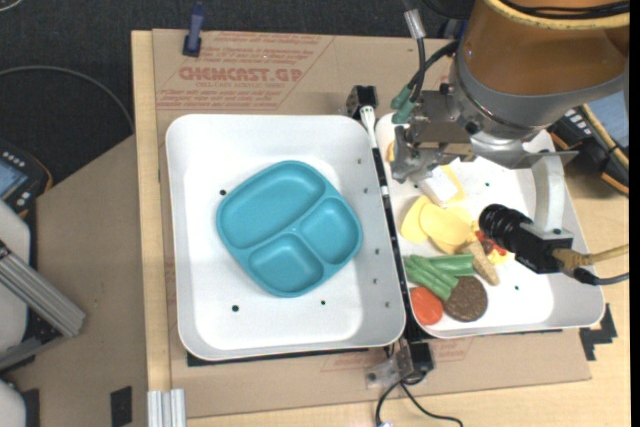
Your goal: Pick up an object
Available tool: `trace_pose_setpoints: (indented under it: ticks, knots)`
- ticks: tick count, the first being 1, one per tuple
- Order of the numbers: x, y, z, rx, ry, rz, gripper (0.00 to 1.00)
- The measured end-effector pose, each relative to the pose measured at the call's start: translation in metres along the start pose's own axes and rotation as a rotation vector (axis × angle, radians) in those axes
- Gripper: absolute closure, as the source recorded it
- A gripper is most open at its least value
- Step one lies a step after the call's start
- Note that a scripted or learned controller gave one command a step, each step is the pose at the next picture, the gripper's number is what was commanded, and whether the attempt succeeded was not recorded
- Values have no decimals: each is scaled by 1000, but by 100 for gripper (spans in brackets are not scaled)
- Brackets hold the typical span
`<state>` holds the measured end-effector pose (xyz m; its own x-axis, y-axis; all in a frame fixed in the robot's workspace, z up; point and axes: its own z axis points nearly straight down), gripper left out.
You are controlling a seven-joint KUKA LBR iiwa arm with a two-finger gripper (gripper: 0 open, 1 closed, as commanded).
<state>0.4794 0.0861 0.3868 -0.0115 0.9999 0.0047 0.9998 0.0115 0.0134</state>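
Just below my gripper [418, 155] sits a pile of toy food [450, 260] in the right bin [560, 315], packed close together. I cannot tell its state from here. It might bump the bin wall or grab nothing.

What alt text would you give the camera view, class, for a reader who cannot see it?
A grey and orange robot arm lowers its gripper into the right bin of toy food. The left bin holds a blue divided plate.
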Motion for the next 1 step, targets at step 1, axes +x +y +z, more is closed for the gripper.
trace_pose_setpoints:
  ticks: [1]
  knots:
    - [-5,1,-4,10,-4,10,100]
